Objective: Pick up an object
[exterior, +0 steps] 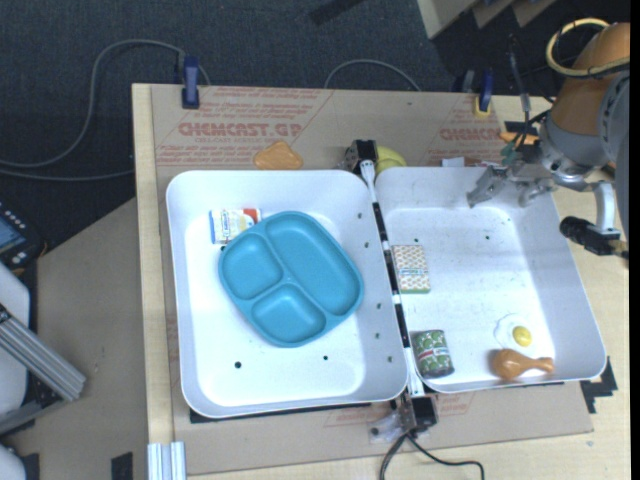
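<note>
Green packet (432, 352) at right bin's (560, 268) near edge, gripper (497, 184) spread apart, clutching nothing, over far rim

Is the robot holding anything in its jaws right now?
No. The gripper hangs open above the far end of the right bin, with nothing between its jaws.

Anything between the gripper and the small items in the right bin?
Nothing visible. The gripper hangs over the right bin's far end. Bare bin floor lies between it and the patterned packet, green packet, fried egg toy and orange toy.
</note>
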Controlling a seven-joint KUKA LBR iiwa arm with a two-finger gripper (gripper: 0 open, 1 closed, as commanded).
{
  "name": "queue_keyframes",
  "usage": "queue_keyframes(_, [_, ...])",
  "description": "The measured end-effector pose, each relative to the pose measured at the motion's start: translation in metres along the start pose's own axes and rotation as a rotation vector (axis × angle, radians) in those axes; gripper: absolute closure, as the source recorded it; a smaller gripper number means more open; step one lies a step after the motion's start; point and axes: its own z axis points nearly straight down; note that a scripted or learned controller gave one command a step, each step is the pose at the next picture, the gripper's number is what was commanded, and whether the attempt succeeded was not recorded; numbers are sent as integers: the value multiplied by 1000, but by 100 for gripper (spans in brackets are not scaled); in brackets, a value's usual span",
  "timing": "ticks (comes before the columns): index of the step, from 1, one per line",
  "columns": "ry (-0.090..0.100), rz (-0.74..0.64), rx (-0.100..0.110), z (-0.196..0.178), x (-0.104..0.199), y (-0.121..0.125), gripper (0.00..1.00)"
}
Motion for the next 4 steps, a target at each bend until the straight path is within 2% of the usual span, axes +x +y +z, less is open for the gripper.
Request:
queue_keyframes(1, [8, 2, 20, 25, 78, -10, 0])
queue_keyframes(2, [7, 4, 18, 24, 103, -6, 0])
queue_keyframes(3, [4, 7, 15, 24, 86, -7, 0])
queue_keyframes(4, [5, 5, 15, 24, 86, -7, 0])
